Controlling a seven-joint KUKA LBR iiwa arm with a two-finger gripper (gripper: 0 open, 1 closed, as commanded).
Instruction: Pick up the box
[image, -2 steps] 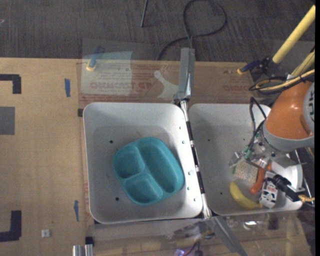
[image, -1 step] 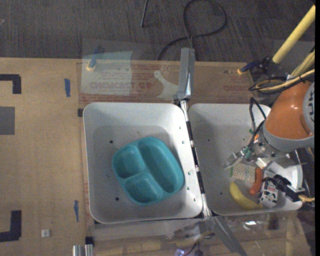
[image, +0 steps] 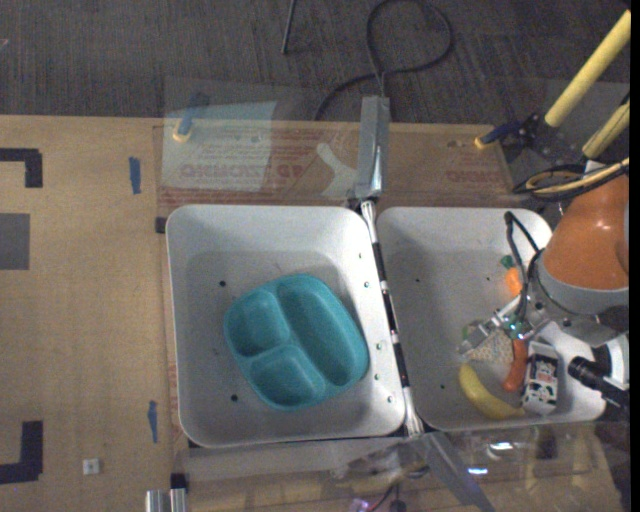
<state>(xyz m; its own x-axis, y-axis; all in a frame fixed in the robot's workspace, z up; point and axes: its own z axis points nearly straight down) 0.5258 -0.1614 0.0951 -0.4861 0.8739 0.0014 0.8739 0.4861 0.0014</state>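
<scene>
The gripper (image: 497, 338) hovers just left of the small printed box (image: 541, 379); I cannot tell its opening. Centre it over the box before descending.

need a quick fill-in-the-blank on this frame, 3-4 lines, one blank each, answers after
1. The teal tray lies in the ____ bin.
2. The tray has ____ compartments.
3. The banana and the box lie in the ____ bin.
4. In the picture, the box lies to the ____ of the banana.

Answers: left; three; right; right
</scene>
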